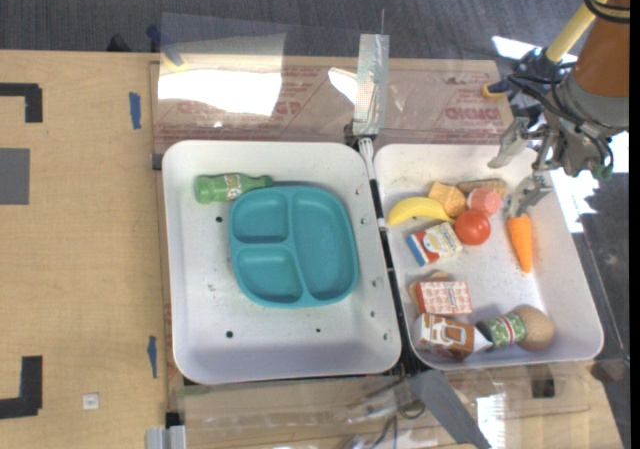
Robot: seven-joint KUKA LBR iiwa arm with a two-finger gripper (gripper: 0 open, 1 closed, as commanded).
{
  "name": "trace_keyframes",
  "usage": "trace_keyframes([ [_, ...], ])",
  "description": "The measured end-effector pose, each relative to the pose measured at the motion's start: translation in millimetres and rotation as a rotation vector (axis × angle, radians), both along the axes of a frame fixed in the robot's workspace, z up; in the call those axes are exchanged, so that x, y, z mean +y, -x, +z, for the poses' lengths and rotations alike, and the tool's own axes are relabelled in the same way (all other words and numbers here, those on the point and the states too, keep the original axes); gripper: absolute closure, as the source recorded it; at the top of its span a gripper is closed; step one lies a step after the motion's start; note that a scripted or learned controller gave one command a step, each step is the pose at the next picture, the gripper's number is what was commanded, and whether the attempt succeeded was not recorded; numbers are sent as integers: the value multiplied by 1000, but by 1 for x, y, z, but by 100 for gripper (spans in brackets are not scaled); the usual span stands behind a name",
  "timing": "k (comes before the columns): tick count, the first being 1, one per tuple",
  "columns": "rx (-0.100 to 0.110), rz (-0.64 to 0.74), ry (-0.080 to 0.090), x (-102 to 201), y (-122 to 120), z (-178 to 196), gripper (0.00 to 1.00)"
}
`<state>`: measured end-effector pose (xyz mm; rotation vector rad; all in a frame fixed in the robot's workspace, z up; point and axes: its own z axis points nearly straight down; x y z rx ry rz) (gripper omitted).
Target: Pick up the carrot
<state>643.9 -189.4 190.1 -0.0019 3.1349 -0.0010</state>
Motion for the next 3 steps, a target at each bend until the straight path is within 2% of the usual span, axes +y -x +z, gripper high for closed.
trace_keyframes([
  [1, -8, -36, 3, -28, 38, -99, 0],
  [2, -17, -33, 5, -26, 35, -86, 100],
  [3, -10, -10, 1, 33, 63, 2, 100],
])
